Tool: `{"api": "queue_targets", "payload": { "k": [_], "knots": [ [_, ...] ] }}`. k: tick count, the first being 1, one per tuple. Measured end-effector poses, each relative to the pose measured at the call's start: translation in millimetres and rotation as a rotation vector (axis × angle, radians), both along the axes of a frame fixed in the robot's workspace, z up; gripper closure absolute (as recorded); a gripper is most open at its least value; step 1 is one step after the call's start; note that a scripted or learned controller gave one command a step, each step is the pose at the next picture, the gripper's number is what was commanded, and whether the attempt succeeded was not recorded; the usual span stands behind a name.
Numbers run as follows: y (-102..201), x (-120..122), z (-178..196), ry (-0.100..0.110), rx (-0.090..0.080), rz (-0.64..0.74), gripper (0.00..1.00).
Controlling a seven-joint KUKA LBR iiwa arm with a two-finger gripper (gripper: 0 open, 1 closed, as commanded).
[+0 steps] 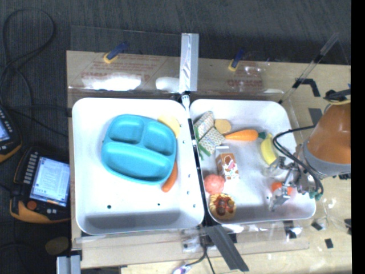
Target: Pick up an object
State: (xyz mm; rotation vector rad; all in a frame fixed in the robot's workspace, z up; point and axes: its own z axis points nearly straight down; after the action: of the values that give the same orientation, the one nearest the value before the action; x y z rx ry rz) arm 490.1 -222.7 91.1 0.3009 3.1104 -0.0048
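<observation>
The pick looks not yet done — the two-finger gripper [280, 194] hangs low in the right shallow white bin [249, 108], just below the yellow plastic banana [268, 150]; I cannot tell its state or any hold.

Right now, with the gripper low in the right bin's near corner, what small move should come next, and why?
Probably close on the small orange-red piece beside the gripper, then lift. The banana and carton lie farther off in the right bin.
</observation>
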Motion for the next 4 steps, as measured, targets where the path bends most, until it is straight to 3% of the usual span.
{"api": "queue_targets", "payload": {
  "k": [1, 2, 3, 4],
  "knots": [
    [15.7, 84.6, 12.3, 0.014, 0.007, -0.646, 0.0],
    [3.7, 103.0, -1.9, 0.005, 0.014, -0.812, 0.0],
    [2.2, 104.6, 9.4, -0.003, 0.008, -0.811, 1.0],
    [98.5, 96.5, 0.6, -0.004, 0.019, -1.212, 1.0]
  ]
}}
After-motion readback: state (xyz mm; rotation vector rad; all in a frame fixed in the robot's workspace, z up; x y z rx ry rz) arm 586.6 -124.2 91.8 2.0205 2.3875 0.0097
